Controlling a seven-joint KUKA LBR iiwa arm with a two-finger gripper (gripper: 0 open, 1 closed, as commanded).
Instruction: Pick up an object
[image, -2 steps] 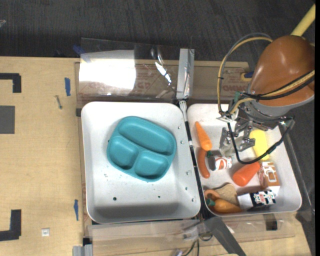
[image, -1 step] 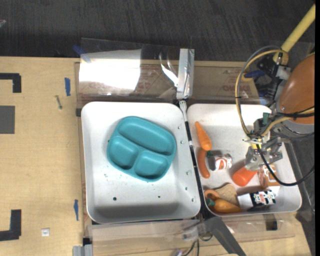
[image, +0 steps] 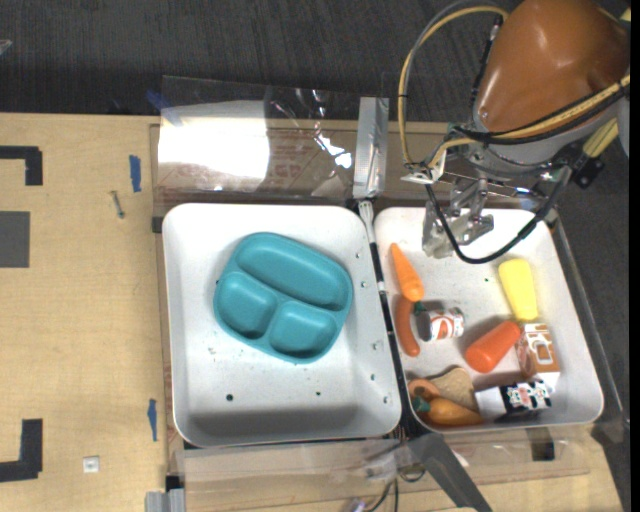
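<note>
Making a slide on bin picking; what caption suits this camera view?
Gripper poised above right bin of toy food; teal tray in left bin.

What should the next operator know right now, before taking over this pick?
Gripper: over the back of the right bin, nothing between its fingers; whether it is open or shut cannot be told.
Right bin holds: carrot, sausage, small can, yellow block, orange pepper, small carton, dark bottle, plus mixed food toys at the front-left corner.
Left bin: teal divided tray.
Done: nothing picked yet.
Left: descend, grasp one item, lift it.
</note>
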